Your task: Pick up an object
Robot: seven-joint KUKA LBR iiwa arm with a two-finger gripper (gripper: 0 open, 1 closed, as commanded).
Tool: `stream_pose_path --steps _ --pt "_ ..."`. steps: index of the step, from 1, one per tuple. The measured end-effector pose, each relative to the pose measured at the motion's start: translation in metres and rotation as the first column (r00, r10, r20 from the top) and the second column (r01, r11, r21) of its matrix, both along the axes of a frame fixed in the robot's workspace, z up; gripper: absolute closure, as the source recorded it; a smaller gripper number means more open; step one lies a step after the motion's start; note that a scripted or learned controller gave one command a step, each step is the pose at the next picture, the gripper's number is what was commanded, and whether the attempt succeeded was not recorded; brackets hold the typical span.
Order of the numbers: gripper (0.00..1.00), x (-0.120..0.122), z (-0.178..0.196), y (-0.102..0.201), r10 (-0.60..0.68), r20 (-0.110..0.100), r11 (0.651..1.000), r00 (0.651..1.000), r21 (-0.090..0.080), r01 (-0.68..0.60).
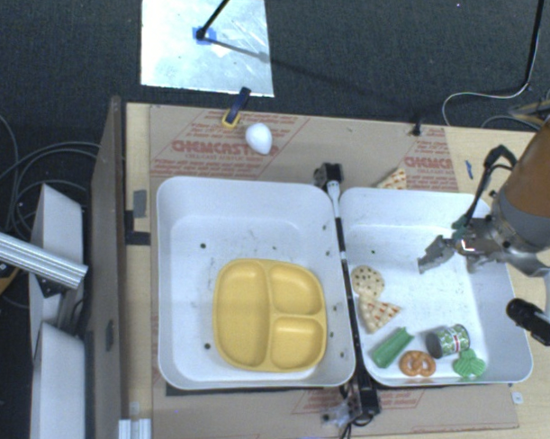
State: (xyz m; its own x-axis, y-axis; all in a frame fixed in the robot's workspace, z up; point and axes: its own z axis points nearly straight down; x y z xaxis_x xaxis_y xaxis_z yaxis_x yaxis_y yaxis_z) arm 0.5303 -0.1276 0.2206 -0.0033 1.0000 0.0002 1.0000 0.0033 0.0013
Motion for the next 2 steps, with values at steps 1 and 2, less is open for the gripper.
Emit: stream_pose_path --steps 1,2 --pt "0.0 -0.009 -0.142 0.014 -0.002 -0.003 1.0 1.0 0.001 0.002" --pt "0.0 0.034 -0.116 -0.072 -0.006 0.007 1.0 1.0 -0.006 0.006"
